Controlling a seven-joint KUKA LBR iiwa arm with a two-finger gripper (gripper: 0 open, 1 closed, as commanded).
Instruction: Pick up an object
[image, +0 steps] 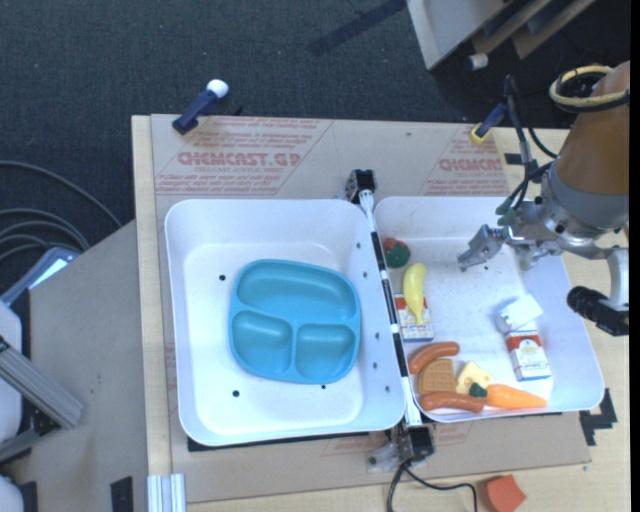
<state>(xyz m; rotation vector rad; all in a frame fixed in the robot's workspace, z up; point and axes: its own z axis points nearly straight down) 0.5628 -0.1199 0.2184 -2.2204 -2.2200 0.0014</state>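
Pincer (487, 247) above right bin (585, 395), nothing visibly gripped, near banana (414, 288).

We see 2 white bins (190, 300) side by side on a cardboard-covered bench (250, 160). At the frame's upper left, a blue-and-white clamp (198, 107) grips the bench edge. An orange block (503, 492) lies at the lower right, and grey cables (50, 215) curve at far left.
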